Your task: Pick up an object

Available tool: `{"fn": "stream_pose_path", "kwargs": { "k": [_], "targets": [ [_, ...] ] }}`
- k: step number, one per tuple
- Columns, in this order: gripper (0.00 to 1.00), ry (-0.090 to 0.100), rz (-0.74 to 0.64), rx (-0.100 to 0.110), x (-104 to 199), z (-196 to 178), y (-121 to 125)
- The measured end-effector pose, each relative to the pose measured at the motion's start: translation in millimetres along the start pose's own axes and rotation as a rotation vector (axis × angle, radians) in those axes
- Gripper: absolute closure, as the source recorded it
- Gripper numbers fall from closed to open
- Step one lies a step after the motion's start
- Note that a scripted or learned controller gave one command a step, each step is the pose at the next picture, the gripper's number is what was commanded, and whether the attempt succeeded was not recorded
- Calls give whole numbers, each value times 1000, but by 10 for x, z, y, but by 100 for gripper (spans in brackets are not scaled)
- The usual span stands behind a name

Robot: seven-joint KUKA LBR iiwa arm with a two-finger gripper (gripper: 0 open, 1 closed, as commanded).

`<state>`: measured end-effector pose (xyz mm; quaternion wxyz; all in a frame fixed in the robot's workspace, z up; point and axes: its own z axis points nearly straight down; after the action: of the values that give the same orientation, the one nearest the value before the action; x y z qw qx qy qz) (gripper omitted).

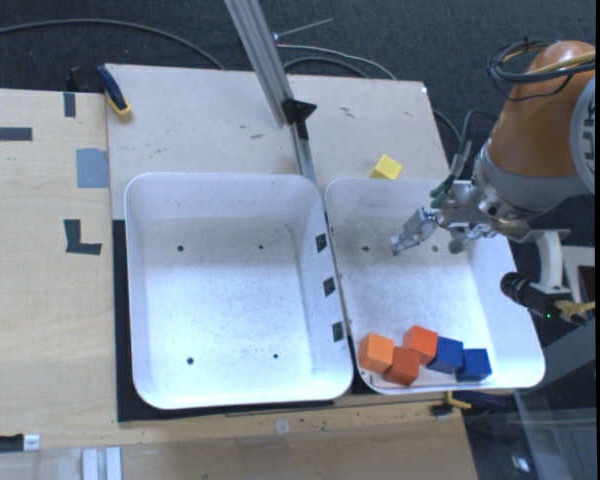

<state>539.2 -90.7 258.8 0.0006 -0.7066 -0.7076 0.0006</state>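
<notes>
Your gripper (pixel 412 236) hangs over the far part of the right bin (pixel 500 298), and from this slanted view you cannot tell if the claw is spread or pressed together; nothing is seen between it. The things to pick lie at the near edge of that bin: orange cubes (pixel 395 353) on the left and blue cubes (pixel 458 358) on the right, touching each other in one tight cluster. You should choose a cube at the outside of the cluster, I think the blue one nearest the bin wall is risky because the rim leaves little room. Come down straight and centred. The left bin (pixel 230 288) sits just beside. A yellow block (pixel 386 167) rests on the bench (pixel 200 118) beyond the bins, near a metal rail (pixel 265 53).
</notes>
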Motion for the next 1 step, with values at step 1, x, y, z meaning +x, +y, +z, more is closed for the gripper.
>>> {"fn": "stream_pose_path", "kwargs": {
  "k": [1],
  "targets": [
    [0,-1,5,7,-732,1195,70]
  ]
}}
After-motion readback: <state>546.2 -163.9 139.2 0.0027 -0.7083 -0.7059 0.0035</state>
